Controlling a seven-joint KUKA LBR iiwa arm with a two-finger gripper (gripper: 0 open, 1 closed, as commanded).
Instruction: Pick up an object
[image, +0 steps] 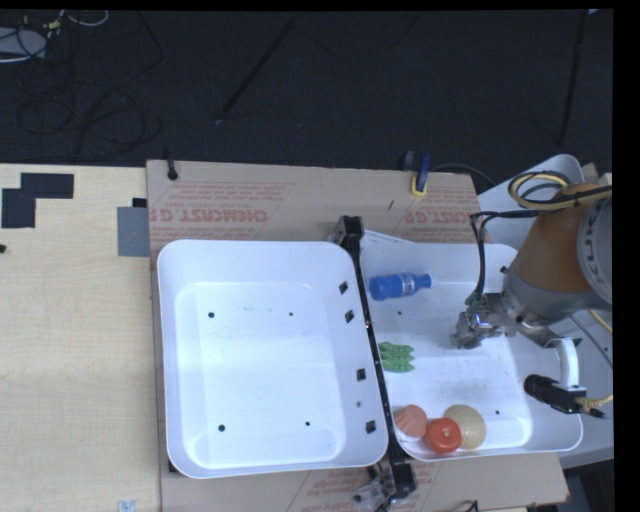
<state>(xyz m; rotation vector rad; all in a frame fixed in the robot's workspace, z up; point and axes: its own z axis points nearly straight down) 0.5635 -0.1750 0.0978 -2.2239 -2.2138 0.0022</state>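
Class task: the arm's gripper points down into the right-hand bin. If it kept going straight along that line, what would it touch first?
Probably the bare white floor of the right bin. The gripper hangs apart from the blue bottle and green object, though depth is hard to judge.

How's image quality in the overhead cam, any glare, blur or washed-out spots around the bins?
Camera view: even, soft lighting with faint shadows; the left bin is nearly blown out, its floor and walls barely separable. The whole frame is slightly soft; the gripper is too blurred to resolve finger detail. The blue bottle, green item and red ball stay colour-distinct. Background above the bench is dark, underexposed.
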